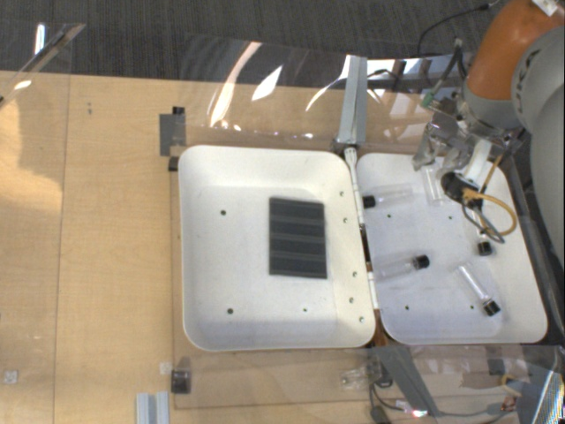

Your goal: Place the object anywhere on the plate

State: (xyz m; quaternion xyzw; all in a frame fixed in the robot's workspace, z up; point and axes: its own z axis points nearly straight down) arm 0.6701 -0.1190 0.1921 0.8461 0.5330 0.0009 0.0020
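**Gripper over the right bin, plate apart in the left**

Whether the gripper (pixel 439 153) is standing apart or closed cannot be told, since its tip is blurring into the white floor beneath it; it is hanging over the far corner of the right bin (pixel 530 329), and no object is showing clearly within it. A clear tube (pixel 433 185) is lying just beside the tip, though contact cannot be judged. The other small objects are lying scattered in the same bin: a clear vial with a black cap (pixel 386 200) near the inner wall; a second capped vial (pixel 408 262) towards the middle; a third capped vial (pixel 478 291) slanting near the front right; a small black piece (pixel 484 248) sitting alone between them. The dark ribbed plate (pixel 297 237) is resting flat in the middle of the left bin (pixel 203 316), well apart from the gripper. A yellow cable (pixel 500 216) is looping below the wrist; the arm's orange band (pixel 499 47) is showing at upper right; a grey metal bar (pixel 353 100) is standing behind the seam between the bins.
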